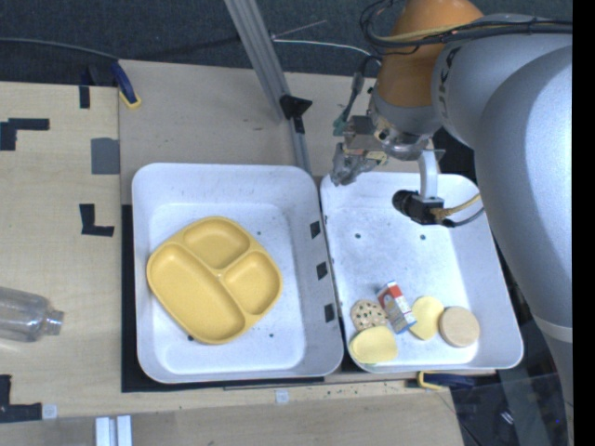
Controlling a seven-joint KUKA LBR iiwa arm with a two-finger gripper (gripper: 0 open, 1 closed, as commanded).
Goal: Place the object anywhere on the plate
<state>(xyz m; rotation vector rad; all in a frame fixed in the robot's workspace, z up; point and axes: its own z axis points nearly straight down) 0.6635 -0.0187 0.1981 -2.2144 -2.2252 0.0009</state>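
Arm poised over the top-left corner of the right bin; nothing seen in the gripper.

Grey arm (521,156) enters from the right of the frame, orange band at upper centre-right, wrist bent downward. Gripper (346,170) sits at the top edge of the right bin (423,249), just beside the divide between bins; jaw state: cannot tell, too small and dark. Yellow sectioned plate (214,279) lies in the left bin (223,179), centre-left. Objects clustered in the right bin's lower part: cookie (368,314), small red-and-white carton (398,307), two pale yellow pieces (374,346), tan disc (459,326). Clear bottle (26,314) lies on the bench at far left.
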